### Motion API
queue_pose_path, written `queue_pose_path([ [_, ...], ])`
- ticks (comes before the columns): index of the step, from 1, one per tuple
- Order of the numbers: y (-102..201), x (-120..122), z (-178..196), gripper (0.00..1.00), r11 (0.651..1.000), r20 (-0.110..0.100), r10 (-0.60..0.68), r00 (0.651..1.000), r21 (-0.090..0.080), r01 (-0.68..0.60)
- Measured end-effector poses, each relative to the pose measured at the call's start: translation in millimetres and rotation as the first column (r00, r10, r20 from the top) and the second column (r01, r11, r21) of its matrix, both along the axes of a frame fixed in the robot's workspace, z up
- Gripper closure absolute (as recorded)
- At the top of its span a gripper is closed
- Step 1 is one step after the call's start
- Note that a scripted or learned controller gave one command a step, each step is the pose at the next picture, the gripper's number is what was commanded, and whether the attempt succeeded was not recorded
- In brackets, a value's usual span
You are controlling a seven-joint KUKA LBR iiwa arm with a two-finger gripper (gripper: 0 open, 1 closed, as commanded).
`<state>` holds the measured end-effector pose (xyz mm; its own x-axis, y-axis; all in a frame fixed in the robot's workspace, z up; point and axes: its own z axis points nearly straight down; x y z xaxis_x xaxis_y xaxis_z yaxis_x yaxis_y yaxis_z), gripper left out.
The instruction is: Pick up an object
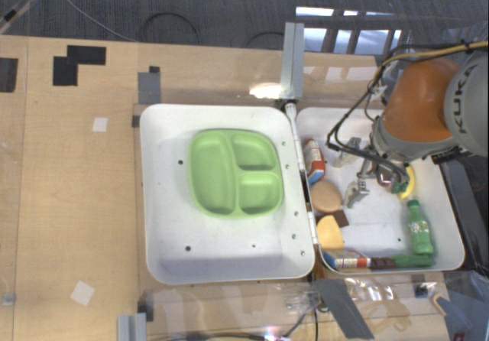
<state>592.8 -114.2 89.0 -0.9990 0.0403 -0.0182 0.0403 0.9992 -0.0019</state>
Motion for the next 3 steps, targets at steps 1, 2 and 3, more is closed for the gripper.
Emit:
queue_pose_path([
  [1, -18, 21, 9, 0.00, 0.957, -0.010, 0.291, 0.957, 0.000, -0.291],
  [2, -22, 40, -1, 0.00, 0.924, -0.008, 0.383, 0.924, -0.001, -0.383],
  [3, -34, 53, -2, 0.00, 0.882, -0.007, 0.471, 0.882, -0.002, -0.471],
])
